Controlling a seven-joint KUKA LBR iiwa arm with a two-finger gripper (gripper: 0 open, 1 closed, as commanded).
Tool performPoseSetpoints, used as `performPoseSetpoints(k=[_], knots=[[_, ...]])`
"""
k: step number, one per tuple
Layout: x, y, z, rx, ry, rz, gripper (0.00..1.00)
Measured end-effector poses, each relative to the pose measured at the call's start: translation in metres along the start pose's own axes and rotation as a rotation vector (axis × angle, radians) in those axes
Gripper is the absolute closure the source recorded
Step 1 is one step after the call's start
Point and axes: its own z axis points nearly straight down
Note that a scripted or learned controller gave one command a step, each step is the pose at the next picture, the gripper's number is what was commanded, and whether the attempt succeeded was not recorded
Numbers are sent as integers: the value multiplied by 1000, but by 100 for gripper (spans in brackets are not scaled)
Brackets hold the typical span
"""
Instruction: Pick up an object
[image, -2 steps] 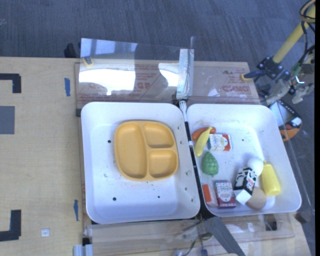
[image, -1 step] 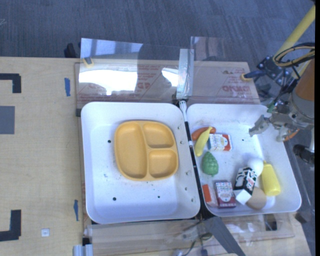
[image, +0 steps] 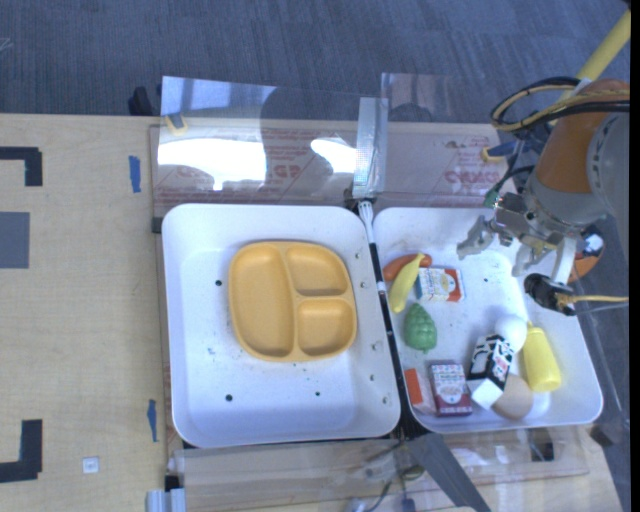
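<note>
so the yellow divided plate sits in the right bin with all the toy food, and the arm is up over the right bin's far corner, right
Not quite. The camera view shows the yellow divided plastic plate lying alone in the left white bin, not the right one. The toy food, such as the yellow banana and green bumpy fruit, is in the right white bin, and the grey and orange arm is over that bin's far corner.

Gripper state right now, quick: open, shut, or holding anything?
Gripper: open, fingers spread, holding nothing, poised above the far end of the right bin.
</note>
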Motion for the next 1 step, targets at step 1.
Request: performPoseSetpoints(k=[1], knots=[[65, -7, 1, 0, 1, -191, 0]])
